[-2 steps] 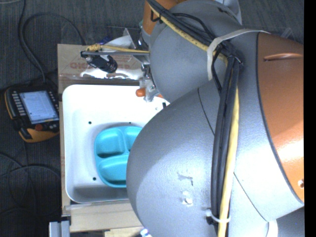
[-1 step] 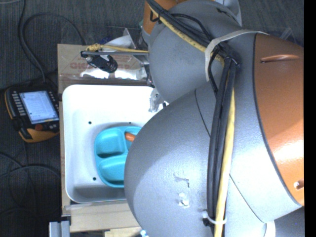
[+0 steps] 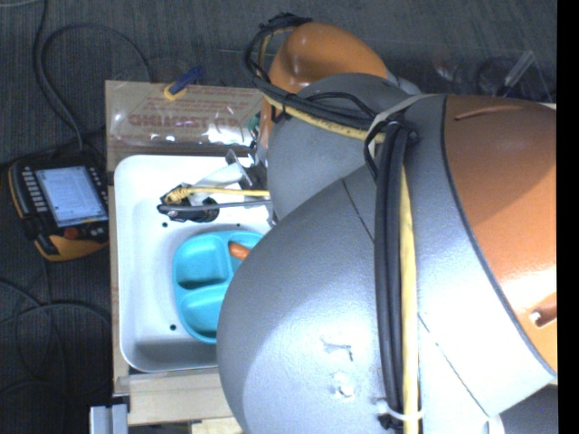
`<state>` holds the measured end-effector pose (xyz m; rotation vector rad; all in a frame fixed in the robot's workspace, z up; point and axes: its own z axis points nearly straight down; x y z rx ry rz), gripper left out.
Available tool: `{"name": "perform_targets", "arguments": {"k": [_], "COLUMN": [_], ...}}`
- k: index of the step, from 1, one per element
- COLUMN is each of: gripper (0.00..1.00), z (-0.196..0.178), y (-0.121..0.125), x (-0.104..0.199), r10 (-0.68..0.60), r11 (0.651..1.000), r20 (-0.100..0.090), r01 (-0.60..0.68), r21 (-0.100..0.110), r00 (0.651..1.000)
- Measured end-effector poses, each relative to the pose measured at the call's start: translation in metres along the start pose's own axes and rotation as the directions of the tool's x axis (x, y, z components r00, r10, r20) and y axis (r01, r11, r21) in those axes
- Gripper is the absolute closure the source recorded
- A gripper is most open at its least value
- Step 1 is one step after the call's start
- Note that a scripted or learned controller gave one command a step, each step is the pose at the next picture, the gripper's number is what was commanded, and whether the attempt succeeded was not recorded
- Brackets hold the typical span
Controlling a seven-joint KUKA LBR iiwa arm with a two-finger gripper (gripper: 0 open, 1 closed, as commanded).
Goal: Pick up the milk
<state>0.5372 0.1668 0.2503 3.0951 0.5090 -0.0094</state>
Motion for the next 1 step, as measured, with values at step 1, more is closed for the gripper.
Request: {"name": "perform_targets", "arguments": {"k": [1], "gripper": [0.0], "z": [0.1347], "y": [0.0179], "x": [-0.0418], "r10": [-0.008], "r11": [1.0], "r20": [0.0], "r01": [0.008], "r21": [0.002], "r00": [1.0]}}
